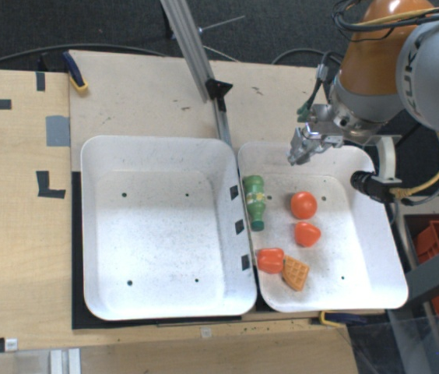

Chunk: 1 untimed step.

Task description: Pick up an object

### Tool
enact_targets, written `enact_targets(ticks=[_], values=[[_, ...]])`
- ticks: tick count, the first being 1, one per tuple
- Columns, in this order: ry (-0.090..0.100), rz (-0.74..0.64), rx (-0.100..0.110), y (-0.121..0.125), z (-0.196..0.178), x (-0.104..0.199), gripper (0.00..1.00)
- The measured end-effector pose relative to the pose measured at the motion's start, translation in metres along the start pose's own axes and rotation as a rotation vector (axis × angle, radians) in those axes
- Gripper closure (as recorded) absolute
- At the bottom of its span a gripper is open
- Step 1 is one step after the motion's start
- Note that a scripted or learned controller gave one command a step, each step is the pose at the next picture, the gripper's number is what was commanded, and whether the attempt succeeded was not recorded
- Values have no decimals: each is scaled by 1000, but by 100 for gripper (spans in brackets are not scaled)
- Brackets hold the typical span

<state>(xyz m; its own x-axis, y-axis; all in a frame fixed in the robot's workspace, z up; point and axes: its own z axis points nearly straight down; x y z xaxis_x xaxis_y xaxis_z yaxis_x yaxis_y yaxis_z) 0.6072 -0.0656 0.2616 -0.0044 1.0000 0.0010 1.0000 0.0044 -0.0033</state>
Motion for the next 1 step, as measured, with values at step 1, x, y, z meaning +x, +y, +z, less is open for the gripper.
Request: enact_targets(ticks=[1], values=[[0,0,2,-23,17,40,100]])
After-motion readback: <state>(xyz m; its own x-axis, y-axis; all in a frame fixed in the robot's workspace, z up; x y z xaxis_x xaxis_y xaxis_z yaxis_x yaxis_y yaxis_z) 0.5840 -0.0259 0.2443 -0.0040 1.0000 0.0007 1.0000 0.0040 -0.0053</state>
